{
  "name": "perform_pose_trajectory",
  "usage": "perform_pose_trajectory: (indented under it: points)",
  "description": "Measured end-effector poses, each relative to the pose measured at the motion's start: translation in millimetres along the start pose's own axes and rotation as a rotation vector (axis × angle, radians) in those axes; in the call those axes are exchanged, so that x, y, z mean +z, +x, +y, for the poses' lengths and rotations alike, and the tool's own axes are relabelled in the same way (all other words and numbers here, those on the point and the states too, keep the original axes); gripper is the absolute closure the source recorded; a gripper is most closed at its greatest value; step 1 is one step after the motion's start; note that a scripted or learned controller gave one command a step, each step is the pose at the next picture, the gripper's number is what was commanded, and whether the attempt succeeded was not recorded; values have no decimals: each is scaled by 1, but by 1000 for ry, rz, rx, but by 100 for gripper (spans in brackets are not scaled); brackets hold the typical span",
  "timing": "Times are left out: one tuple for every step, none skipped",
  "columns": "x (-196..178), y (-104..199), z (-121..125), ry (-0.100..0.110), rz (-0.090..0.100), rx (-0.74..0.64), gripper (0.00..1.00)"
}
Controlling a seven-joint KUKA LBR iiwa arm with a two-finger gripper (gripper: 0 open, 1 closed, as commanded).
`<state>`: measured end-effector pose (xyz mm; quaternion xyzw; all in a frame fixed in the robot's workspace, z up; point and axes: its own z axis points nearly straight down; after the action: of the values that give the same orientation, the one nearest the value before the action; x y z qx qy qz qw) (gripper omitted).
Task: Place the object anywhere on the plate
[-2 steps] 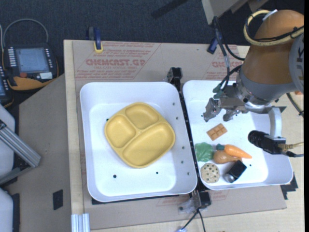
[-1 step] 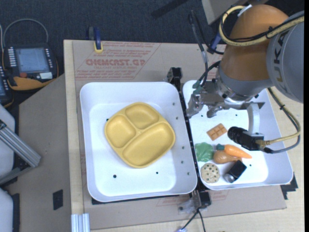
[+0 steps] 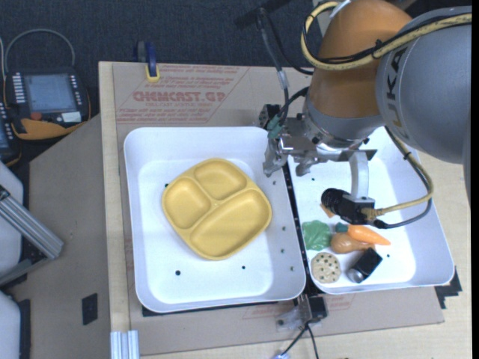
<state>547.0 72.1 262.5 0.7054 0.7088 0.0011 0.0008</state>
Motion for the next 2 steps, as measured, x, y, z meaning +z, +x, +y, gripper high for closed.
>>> perform_pose_trajectory:
  points:
    - [21,55,5,5,0,1,100]
    - [41,104,15,2,0,0,100]
